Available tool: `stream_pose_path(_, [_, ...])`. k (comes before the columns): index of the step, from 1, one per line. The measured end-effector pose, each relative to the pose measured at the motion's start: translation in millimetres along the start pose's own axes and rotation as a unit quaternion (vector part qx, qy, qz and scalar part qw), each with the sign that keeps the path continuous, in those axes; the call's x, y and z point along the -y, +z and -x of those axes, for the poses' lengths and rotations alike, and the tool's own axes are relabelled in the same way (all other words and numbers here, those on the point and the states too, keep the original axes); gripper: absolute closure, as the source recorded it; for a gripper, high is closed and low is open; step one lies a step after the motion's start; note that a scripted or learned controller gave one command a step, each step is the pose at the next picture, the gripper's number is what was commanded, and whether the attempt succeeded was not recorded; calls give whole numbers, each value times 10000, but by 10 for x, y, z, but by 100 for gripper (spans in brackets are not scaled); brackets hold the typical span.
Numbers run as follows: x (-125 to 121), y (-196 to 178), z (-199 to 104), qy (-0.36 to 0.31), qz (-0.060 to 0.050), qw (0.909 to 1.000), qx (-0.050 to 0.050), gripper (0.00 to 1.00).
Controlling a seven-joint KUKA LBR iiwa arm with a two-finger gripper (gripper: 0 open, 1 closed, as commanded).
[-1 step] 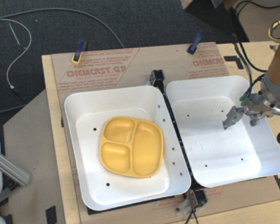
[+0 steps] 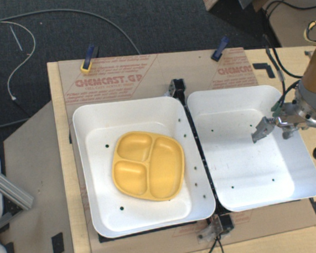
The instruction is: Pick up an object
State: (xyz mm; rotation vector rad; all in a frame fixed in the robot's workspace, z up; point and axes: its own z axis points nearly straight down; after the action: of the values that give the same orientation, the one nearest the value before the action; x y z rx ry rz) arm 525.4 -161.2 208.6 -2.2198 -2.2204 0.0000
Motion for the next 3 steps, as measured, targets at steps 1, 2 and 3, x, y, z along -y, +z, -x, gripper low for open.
stream_pose_path(1, [51,551,-103,-2,-32,10000,-12,0])
stream_pose_path(2, [99,1020,-33,7,-27,10000,-9,0])
stream_pose_path(3, [103,1250,-40,4,-16,10000,-8,0])
